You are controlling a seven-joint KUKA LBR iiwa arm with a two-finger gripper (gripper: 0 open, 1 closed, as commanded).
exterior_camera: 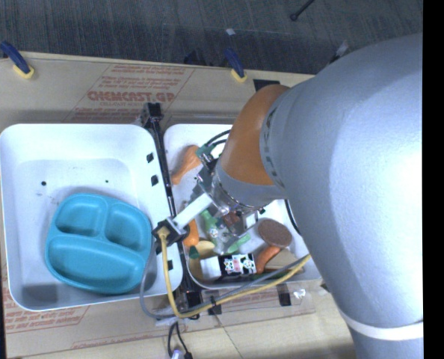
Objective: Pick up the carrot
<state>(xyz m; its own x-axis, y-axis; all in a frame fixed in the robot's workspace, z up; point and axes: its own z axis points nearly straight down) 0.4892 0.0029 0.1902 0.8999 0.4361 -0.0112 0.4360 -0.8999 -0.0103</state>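
- Orange is what I look for first, and I find a long orange shape, which I take for the carrot (185, 164), in the right bin (179, 134), close to that bin's left wall and toward its far edge.
- Its long axis runs at a slant, from near the far edge down toward the left wall.
- I see the gripper (223, 223) low in the same bin, under the orange band (248, 144) of the arm (356, 170), nearer the middle of the bin than the carrot is.
- From the gripper, the carrot lies toward the far-left corner of the bin; the two are near but apart, so I judge the next move as a short shift that way.
- Smaller orange pieces sit by the left wall (193, 234) and near the bin's near edge (268, 256), so I may be wrong about which is the target.
- Wrist and clutter hide the grasping end, so I cannot tell its opening, nor whether it has hold of anything.
- Over in the left bin (13, 200) rests a blue tray (96, 241), well apart from all this.
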